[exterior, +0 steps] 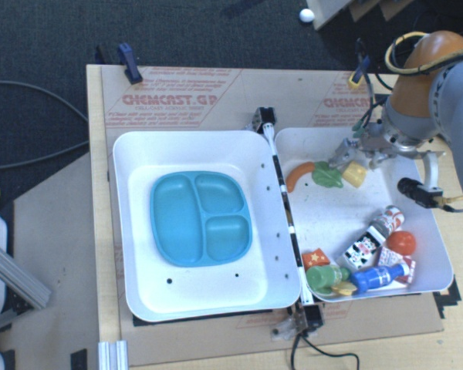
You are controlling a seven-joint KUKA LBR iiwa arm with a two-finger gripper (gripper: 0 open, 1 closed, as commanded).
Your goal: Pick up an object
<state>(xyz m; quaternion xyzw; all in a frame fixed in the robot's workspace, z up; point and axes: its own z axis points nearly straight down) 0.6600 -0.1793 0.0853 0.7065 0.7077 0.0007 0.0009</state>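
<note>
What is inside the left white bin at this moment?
Inside the left white bin lies a blue plastic divided plate with three compartments, flat near the middle. A few small dark specks dot the floor. Whatever is under the plate is covered.

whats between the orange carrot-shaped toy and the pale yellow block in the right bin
A green leafy toy lies between the carrot toy and the yellow block, seen in the camera view.

A divided plate (201, 217) lies in the left bin (131, 154); toys (368, 257) crowd the right bin's (438, 262) near corner
</note>
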